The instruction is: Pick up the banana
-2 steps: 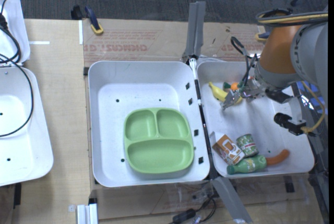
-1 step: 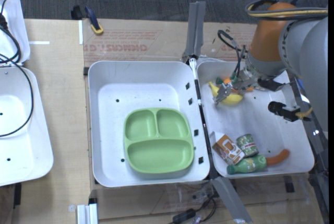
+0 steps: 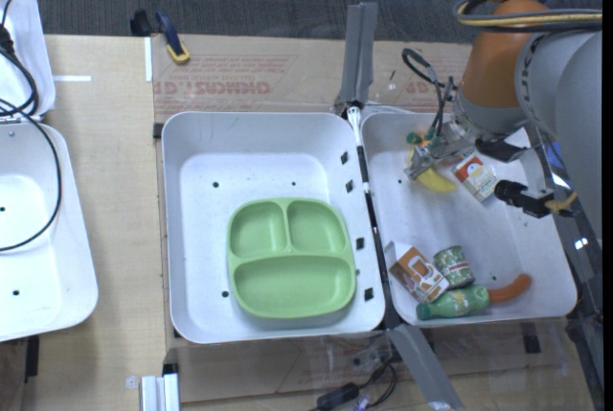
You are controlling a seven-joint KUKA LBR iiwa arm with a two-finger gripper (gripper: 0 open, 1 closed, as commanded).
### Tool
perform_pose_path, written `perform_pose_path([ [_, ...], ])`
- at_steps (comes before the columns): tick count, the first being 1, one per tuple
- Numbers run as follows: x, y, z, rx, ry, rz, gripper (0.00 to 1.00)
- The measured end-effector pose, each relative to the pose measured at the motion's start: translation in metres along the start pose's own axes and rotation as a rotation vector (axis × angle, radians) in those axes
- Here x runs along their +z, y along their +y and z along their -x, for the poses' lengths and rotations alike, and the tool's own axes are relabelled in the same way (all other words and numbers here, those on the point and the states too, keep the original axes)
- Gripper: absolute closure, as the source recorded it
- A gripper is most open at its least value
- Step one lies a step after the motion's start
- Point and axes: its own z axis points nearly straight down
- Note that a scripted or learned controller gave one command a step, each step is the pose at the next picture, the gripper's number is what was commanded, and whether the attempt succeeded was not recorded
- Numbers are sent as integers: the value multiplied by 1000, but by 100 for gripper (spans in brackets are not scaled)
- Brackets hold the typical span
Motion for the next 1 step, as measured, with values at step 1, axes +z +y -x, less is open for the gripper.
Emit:
perform_pose_path([
  [1, -166, 41, -85, 97, -3, 21, 100],
])
